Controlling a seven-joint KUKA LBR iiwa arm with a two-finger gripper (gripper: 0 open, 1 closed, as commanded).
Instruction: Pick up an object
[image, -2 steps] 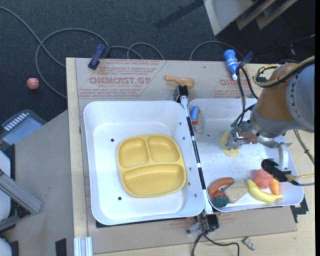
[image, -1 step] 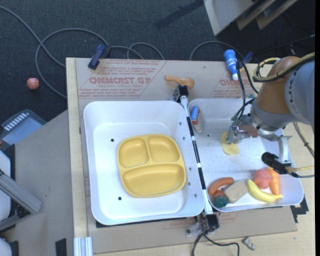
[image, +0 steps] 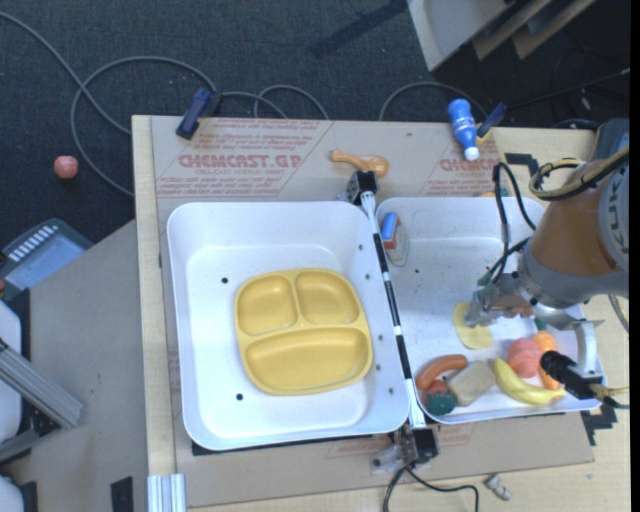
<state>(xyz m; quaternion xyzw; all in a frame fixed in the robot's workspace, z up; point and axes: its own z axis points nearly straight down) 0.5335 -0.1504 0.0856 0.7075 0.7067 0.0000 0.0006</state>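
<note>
Red lettering reading "CHEMCAST GP" is printed on the brown paper sheet (image: 250, 155) covering the tabletop, well to the left of and beyond the claw (image: 487, 306). Smaller red lines beneath it, and a second red print further right, cannot be read.

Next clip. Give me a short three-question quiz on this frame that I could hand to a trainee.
1. True or false: the yellow divided tray lies in the left bin.
2. Which lies nearest the right bin's front edge? A) banana B) blue bottle C) orange clamp handle
3. What pale flat thing lies under the gripper?

Key
1. True.
2. A; the bottle and the clamp handle lie on the board behind the bins.
3. A pale yellow disc, partly covered by the gripper.
</note>
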